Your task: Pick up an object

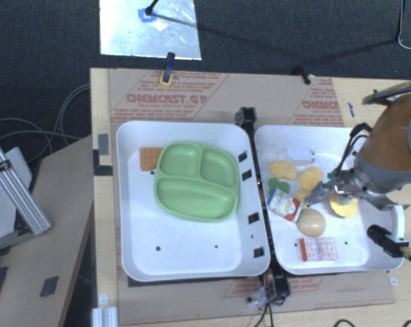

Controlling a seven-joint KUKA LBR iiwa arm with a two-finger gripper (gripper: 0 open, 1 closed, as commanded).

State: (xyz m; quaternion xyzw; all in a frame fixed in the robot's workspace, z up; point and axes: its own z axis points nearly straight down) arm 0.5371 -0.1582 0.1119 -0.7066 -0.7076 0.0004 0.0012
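Red "CHEMCAST GP" printed on the brown board [192, 90] behind the bins, repeated partly at right

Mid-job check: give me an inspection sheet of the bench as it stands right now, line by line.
Surface: two white bins side by side, left bin and right bin, on a cardboard sheet.
Job's things: in the right bin, yellow pieces, a yellow wedge, a tan ball, a printed packet and a red-and-white card.
Clutter: green divided plate and an orange cracker in the left bin.
Grippers: gripper low in the right bin among the yellow pieces; jaws unclear.
Cables: grey cables left of the bench.
Surroundings: dark floor, a shiny sheet, an aluminium rail.
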